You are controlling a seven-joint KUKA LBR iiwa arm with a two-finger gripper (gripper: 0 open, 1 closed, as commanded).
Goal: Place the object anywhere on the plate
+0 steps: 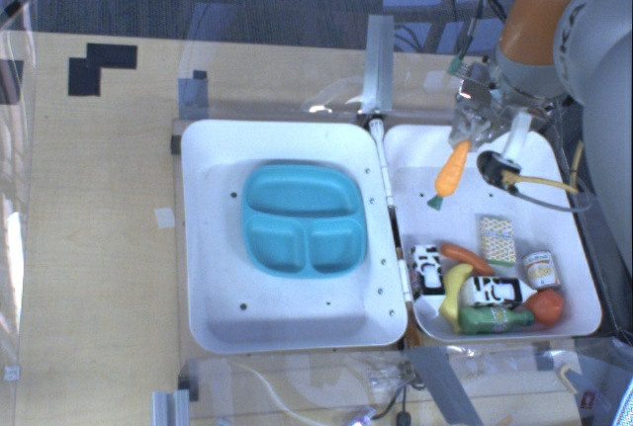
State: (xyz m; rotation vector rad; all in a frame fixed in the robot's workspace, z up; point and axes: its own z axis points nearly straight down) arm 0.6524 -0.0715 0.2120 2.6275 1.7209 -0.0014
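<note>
Above the right bin (554,157), the gripper (475,129) pinches the top end of a carrot (451,173), which hangs well apart from the blue plate (302,232). Small, stiff, likely light plastic, it looks slick and could swing or slip from that end grip.

Bright, even light from overhead, and the two white bins (391,207) nearly blow out. Soft grey shadows pool inside the left bin around the blue plate (303,218). Glare streaks off the clear panel (15,187) at the left edge. Small items in the right bin look soft, labels unreadable. The arm (584,9) up close blurs slightly.
</note>
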